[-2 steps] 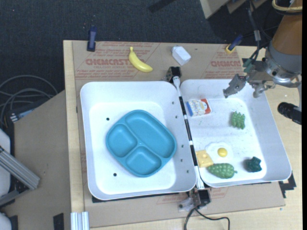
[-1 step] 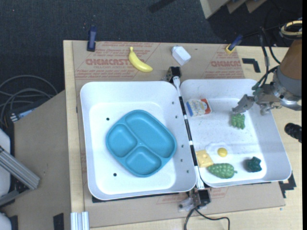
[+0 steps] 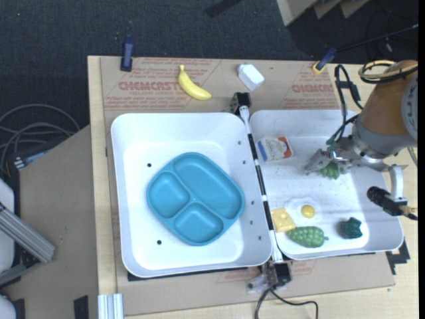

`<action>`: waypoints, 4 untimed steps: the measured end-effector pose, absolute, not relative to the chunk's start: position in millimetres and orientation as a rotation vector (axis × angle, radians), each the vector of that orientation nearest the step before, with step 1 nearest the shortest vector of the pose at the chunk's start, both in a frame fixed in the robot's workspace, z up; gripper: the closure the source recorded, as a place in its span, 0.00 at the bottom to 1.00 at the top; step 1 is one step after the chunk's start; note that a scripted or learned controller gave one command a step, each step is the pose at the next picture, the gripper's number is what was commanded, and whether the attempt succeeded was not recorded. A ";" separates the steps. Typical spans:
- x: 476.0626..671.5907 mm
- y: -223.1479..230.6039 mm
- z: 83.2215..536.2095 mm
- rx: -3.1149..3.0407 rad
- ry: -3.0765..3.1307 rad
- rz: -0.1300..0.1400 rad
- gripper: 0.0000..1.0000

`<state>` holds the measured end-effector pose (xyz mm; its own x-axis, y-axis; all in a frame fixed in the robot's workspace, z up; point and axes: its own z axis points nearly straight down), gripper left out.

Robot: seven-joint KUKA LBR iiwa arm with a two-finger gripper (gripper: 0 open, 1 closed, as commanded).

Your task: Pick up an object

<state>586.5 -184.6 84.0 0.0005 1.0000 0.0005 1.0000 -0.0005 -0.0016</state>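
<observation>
On a cardboard-topped bench, the right white bin [image 3: 378,241] holds a small green toy [image 3: 330,171] directly at the gripper [image 3: 323,164], fingers spread narrowly around it, apparently touching.

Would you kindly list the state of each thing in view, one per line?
Gripper: low in right bin, at a small green item.
Green item: at the fingertips, grip unclear.
Blue tray: flat in left bin.
Fried egg: flat.
Grapes: lying loose.
Banana: outside bins, on bench.
</observation>
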 end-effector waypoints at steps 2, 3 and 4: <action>589.9 -173.3 84.5 -2.219 -2.221 0.000 0.00; 619.9 -217.9 84.8 -2.213 -2.219 -0.006 0.00; 611.5 -165.0 84.7 -2.218 -2.222 -0.001 0.00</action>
